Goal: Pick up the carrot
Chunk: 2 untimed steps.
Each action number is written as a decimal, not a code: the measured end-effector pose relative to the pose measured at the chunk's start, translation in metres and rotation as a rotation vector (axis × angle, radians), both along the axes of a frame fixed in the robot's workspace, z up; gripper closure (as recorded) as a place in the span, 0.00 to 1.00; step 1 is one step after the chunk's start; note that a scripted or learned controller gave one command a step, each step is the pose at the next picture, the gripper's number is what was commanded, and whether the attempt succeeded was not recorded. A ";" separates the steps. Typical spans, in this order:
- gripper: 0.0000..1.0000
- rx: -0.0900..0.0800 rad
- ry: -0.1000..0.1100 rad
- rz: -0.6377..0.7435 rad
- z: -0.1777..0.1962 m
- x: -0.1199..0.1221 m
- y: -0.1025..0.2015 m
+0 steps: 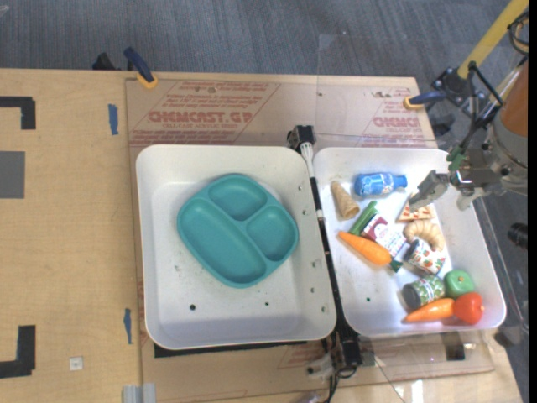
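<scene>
Two orange carrots lie in the right bin [491,267]. One carrot [366,248] rests near the bin's middle left, pointing left. The other carrot [429,311] lies at the front right, beside a red tomato [470,307]. My gripper [443,195] hovers over the bin's back right part, above a pizza slice [417,212]. It is open, with nothing between its fingers. It is well right of and behind the middle carrot.
The right bin also holds a blue packet [379,183], a cone [342,198], a green stick [363,218], a red-white packet [383,230], a croissant [428,233], two cans [424,259], and a green apple [458,281]. A teal divided plate [237,229] sits in the left bin [159,309].
</scene>
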<state>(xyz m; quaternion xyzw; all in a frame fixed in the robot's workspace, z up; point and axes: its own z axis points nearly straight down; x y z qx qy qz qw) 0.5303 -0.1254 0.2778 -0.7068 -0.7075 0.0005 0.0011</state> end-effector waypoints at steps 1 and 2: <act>0.00 0.002 0.005 0.031 -0.096 -0.020 0.045; 0.00 -0.001 -0.006 -0.057 -0.182 -0.006 0.015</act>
